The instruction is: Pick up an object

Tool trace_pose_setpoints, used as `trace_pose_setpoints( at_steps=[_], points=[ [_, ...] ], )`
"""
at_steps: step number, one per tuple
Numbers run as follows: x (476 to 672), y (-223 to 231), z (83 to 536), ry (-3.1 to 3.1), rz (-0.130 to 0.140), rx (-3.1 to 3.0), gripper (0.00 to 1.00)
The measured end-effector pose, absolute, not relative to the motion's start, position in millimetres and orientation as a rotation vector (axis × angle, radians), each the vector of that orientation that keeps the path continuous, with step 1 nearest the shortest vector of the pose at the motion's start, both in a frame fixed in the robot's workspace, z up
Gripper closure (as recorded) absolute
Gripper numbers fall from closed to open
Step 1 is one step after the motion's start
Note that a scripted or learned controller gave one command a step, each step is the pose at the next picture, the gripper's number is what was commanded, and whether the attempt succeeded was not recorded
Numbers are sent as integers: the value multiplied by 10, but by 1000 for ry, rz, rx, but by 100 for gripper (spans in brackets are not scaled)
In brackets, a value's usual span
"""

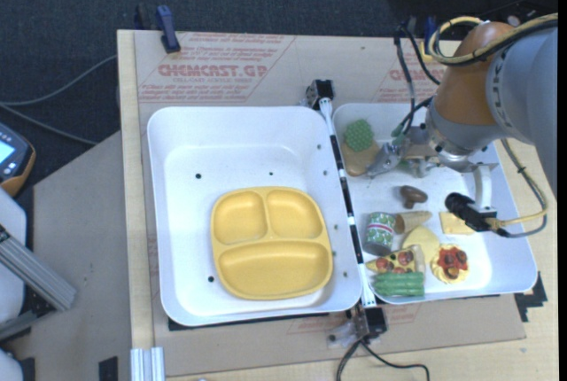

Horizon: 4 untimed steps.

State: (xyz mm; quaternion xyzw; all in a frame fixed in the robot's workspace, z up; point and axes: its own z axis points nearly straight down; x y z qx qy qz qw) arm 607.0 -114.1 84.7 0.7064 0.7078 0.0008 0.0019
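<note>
The arm, grey w/ orange band, reached in from 3 o'clock over the right bin. The pincer sat low in that bin's upper part; whether it was open or closed couldn't be told, and nothing showed gripped in it.

Objects lay in the right bin. At approx 12 o'clock of the bin: a green bumpy round piece on a tan base, just beside the pincer at its 9 o'clock. Near the centre, a small brown lump. Below it, a green-labelled can on its side, touching a tan cone. At 3 o'clock, a yellow wedge. Toward 6 o'clock: a pizza slice, a green ribbed piece & a yellow disc w/ red topping.

The left bin held a yellow three-compartment plate. Both bins rested on a surface of board w/ red print.
</note>
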Motion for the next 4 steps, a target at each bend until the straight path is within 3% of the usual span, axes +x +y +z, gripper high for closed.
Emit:
trace_pose_setpoints(
  at_steps=[1,2,3,4],
  points=[
    [5597,-1218,842,2222,-5,2228,0],
    [6082,-1350,850,2220,3,2216,0],
    [5697,-1268,843,2223,-3,2227,0],
    [5722,-1270,952,2221,1,2221,100]
  ],
)
